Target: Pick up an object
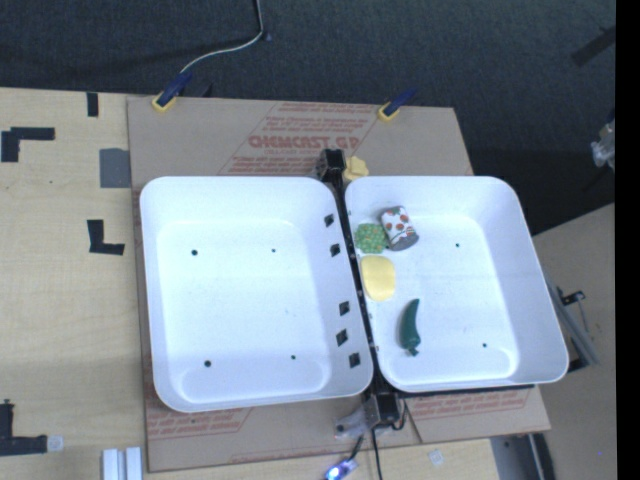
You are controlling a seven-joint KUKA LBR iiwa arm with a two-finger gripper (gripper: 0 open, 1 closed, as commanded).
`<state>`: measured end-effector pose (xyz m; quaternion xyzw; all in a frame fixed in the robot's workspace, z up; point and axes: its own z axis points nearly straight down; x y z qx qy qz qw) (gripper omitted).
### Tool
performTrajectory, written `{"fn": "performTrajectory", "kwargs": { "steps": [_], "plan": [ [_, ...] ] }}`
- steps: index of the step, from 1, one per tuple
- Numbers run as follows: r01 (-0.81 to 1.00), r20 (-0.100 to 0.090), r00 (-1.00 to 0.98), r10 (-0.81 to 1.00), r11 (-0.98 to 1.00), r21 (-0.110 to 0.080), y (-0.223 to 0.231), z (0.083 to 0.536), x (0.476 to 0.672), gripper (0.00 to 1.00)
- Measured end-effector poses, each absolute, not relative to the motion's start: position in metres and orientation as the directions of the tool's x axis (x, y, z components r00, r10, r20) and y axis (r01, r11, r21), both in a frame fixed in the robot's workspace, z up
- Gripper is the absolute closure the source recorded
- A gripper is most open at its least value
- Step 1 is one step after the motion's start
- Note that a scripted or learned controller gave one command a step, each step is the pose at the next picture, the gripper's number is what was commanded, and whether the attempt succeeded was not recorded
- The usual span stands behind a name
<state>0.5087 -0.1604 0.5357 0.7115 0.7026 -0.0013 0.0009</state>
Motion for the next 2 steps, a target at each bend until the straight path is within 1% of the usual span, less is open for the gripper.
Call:
{"fn": "performTrajectory", "kwargs": {
  "steps": [1, 2],
  "plan": [
    [1.0, -0.003, 0.005, 1.0, -0.005, 0.0, -0.2273, 0.5347, 0.4958, 1.0],
    [1.0, -0.002, 0.0, 1.0, 0.0, 0.0, -0.224, 0.5348, 0.4968, 0.0]
  ]
}}
